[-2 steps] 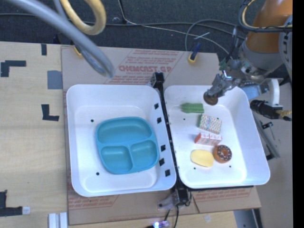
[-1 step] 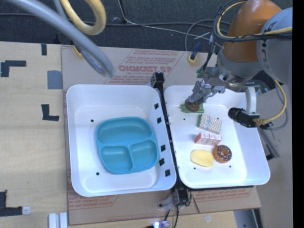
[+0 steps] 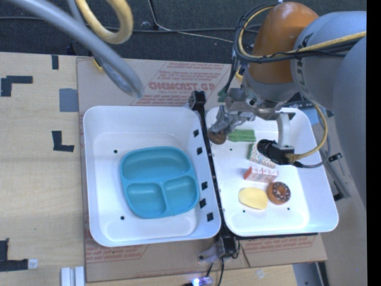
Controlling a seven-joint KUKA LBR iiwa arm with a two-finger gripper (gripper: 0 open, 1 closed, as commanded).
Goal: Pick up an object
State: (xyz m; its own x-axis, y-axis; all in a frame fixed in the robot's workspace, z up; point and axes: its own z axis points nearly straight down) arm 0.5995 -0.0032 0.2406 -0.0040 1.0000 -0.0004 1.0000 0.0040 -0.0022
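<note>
Cannot tell how the claw [image 3: 221,126] is set; could bump the bin wall [image 3: 205,137] near the brown thing [image 3: 217,137], upper middle.

The arm [image 3: 321,46] ran off the right edge and covered the right bin's [image 3: 321,219] far corner, part of the green block [image 3: 243,136] and the brown thing [image 3: 217,138] at its tip.
</note>
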